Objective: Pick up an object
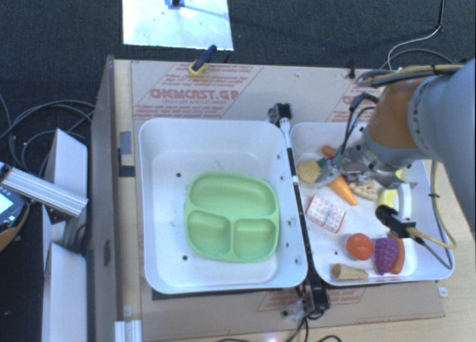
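The gripper (348,172) is hovering just above the orange plastic carrot (343,189); finger state unclear, so descending centred would help.

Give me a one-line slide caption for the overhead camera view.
KUKA arm reaches into the right bin of toy food, beside a left bin holding a green divided tray.

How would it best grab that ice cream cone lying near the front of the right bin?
Probably from straight above, fingers closing across the wide end of the ice cream cone. It lies flat, tapering leftward, so the thin tip would slip. The purple grapes sit close behind, leaving room tight on that side.
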{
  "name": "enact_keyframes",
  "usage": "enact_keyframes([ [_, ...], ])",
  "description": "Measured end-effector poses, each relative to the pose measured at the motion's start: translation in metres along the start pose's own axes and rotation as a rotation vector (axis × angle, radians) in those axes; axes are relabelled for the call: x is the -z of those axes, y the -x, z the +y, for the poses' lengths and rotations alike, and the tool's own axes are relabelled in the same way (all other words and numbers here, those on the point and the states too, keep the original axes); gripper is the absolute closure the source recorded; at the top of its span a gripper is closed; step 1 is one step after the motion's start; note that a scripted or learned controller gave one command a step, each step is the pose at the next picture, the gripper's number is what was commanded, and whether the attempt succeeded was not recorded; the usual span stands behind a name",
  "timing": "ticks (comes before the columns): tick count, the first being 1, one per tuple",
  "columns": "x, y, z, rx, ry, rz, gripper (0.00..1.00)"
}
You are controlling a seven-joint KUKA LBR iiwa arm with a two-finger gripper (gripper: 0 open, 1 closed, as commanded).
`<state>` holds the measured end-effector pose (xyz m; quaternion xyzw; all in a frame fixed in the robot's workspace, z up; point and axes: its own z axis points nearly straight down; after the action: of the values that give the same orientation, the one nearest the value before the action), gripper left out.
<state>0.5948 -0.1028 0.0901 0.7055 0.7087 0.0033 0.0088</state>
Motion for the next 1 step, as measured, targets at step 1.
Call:
enact_keyframes([
  [1, 0.012, 0.0019, 0.002, 0.001, 0.007, -0.004, 1.0],
])
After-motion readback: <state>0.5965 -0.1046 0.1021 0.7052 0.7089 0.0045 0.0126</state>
